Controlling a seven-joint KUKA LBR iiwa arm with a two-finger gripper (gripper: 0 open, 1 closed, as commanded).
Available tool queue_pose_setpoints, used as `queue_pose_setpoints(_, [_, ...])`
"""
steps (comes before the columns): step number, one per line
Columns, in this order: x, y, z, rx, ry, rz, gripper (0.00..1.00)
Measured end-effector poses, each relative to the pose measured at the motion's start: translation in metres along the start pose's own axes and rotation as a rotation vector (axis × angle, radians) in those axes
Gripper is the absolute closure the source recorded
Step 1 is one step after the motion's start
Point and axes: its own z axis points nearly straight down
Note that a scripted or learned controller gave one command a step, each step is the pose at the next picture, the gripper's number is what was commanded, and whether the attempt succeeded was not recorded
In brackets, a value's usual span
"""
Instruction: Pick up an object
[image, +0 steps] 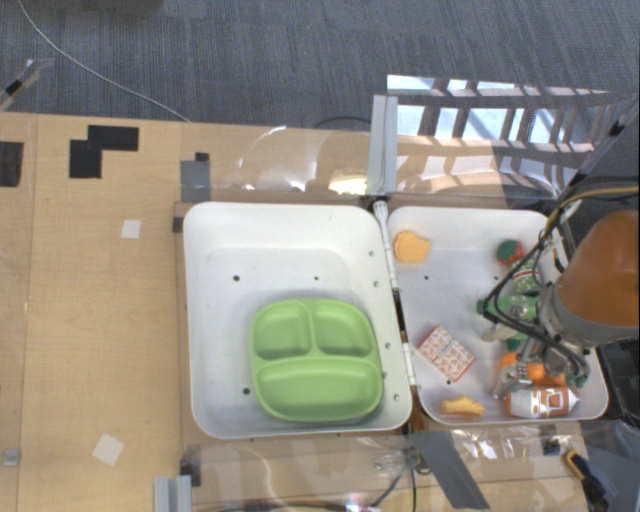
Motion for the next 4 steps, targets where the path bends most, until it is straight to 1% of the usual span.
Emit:
queue_pose_setpoints(1, [-0.08, -0.026, 0.004, -0.001, 0.007, 0.135, 0.0])
queue_pose_setpoints(2, [-0.008, 0.002, 0.0, -0.001, 0.004, 0.274, 0.0])
queue_pose_setpoints(3, [-0.052, 0.03, 0.002, 0.0, 0.003, 0.377, 0.0])
queue_pose_setpoints(4, [-0.164, 0.01, 0.006, -0.001, 0.009, 0.153, 0.0])
